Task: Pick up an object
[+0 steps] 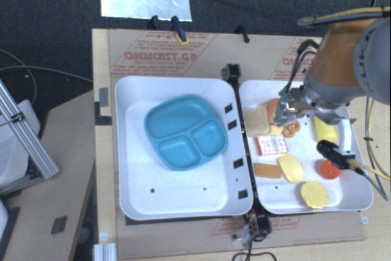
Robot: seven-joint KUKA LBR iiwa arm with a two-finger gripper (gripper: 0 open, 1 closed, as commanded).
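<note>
In the right bin I see the objects for picking, all small toy food pieces. A beige bread-like slice lies flat near the bin's left wall, with an orange piece just beside it, partly hidden. Below it lies a small red and white card-like square. An orange-brown block lies flat near the left wall. A pale yellow oval piece lies next to it, and a round yellow disc lies near the front wall. A red tomato-like ball and a yellow piece lie toward the right. A small pretzel-like piece lies in the middle.
</note>
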